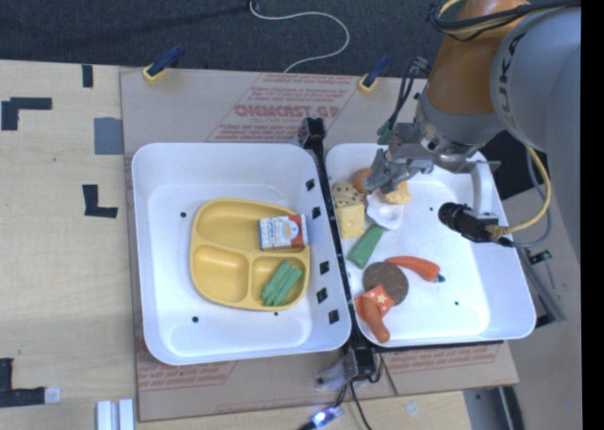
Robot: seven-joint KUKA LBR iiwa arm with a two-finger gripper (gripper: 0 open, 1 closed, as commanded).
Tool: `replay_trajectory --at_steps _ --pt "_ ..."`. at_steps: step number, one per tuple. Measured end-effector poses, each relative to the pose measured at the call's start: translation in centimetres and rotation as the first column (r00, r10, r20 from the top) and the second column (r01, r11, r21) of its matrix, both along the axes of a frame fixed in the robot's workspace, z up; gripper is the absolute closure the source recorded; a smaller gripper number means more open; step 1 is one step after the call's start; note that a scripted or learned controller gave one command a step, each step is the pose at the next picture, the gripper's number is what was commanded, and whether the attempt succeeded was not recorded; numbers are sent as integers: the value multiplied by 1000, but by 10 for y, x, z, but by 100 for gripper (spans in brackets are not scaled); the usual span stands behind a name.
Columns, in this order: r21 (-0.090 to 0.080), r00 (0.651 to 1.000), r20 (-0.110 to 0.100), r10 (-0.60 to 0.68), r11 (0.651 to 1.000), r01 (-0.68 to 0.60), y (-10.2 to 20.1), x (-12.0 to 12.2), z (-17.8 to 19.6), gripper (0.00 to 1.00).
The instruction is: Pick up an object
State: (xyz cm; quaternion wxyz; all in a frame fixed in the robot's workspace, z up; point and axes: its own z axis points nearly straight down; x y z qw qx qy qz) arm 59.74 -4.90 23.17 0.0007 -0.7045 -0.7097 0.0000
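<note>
You want the gripper to go straight down slowly and get one toy alone between the fingers. The toys under it sit very close together, so aim for the middle of one piece, not the crack between two. If you push down too hard, the little pile may slide away.

The gripper hangs low over the back left part of the right bin. You cannot tell if the fingers are apart or together, because the wrist hides them from above. Nothing can be seen held between them.

Right under the fingers sit a small white piece and a yellow piece. Just to one side of the fingers is a cheese block with holes, and a round brown toy is tucked close by. A bit nearer the front from the fingers lies a green block. Farther to the front are an orange carrot, a brown round cookie and an orange-red toy.

Well away from the fingers, in the left bin, a yellow tray holds a small box and a green veggie.
</note>
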Motion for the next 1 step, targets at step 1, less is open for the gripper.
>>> replay_trajectory --at_steps 1 --pt "1 1000 1 0 1000 0 51 23 5 100"
